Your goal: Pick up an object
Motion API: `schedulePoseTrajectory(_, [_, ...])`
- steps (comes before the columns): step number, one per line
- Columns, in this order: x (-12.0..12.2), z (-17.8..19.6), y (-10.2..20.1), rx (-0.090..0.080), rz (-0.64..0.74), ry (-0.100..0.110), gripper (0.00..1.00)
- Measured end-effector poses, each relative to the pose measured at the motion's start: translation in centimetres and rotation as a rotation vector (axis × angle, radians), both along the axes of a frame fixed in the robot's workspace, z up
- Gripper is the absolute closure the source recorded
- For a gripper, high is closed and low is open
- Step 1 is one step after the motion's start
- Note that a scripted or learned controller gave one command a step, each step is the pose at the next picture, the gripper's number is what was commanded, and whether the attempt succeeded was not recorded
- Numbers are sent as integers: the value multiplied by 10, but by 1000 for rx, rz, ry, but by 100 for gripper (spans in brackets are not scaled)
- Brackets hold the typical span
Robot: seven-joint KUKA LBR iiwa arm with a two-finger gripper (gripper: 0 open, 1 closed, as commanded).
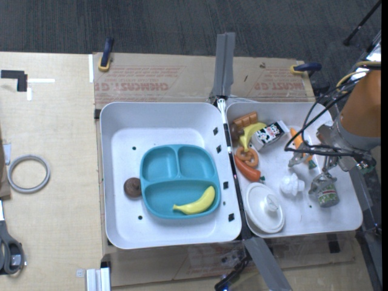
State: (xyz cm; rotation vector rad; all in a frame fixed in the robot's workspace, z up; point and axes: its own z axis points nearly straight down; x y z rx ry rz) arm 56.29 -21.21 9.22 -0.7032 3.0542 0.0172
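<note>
Dark carpet lies behind the pale desk (48, 126), which carries two white bins side by side, and over the right bin (345, 220) the pincer (325, 183) hangs with its fingers lost among wires, so whether they are apart or together cannot be told. Just beneath it sits what looks like a small jar (327, 196), with a crumpled white object (292, 185) left of the jar, a white lid (265, 208) further left, and a blue tray (180, 177) bearing a banana (197, 202) in the left bin (115, 162).
</note>
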Motion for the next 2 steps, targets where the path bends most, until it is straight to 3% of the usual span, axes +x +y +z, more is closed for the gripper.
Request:
schedulePoseTrajectory(1, [46, 0, 20, -11, 51, -2, 0])
schedulePoseTrajectory(2, [48, 11, 21, -10, 48, -8, 100])
